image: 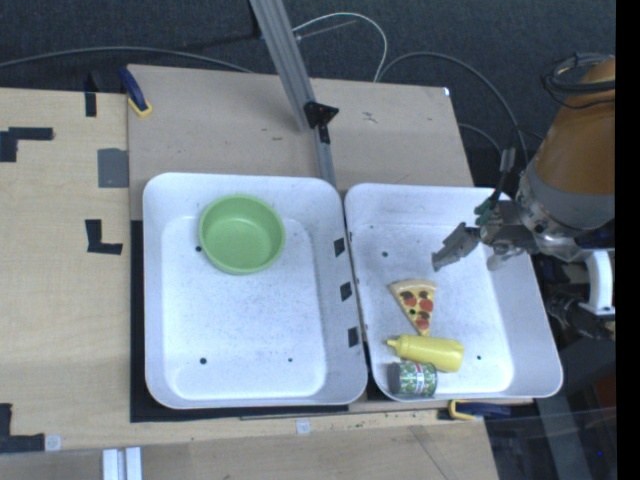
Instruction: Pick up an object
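Reaching in from your right, the grey arm with its orange band held the gripper (pixel 478 249) over the upper right part of the right bin (pixel 520 313). Its two fingers (pixel 452 248) stood apart, one dark finger pointing left toward the middle of the bin and the other nearer the bin's right wall, with nothing between them. You saw three objects below the gripper, all in the lower half of the right bin: a toy pizza slice (pixel 416 305) lay near the centre, well apart from the fingers; a yellow squeeze bottle (pixel 428 350) lay on its side just below the slice; a small green can (pixel 412 379) lay just below the bottle against the bin's front wall. The left bin (pixel 160 298) held a green bowl (pixel 241 233), upright in its upper left area. Both bins rested side by side on the table (pixel 60 298).
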